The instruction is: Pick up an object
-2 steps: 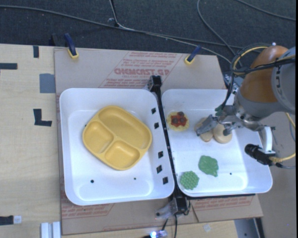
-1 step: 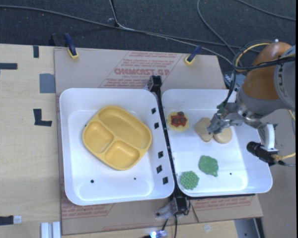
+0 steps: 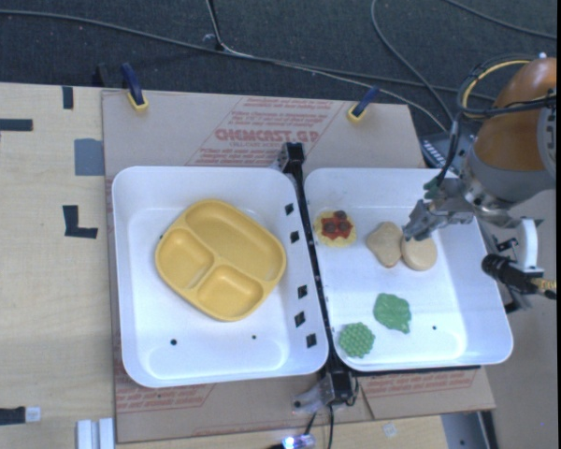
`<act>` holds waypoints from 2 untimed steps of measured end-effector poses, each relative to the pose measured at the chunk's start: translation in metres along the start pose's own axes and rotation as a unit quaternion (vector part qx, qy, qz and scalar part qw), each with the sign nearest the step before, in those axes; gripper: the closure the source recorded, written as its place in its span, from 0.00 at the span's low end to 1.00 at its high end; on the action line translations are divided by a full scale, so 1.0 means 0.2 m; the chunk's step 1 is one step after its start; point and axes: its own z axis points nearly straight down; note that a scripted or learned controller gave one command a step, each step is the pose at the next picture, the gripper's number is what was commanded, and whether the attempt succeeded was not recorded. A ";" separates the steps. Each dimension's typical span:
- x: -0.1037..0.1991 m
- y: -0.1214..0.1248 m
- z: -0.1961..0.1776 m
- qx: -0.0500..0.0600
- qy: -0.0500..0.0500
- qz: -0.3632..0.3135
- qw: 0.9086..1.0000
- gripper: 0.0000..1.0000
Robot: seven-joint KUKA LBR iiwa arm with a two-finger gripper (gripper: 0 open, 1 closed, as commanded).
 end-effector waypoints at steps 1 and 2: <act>0.00 0.01 -0.26 -0.001 0.000 0.000 1.000 1.00; 0.29 0.05 -0.21 0.002 0.001 -0.003 1.000 1.00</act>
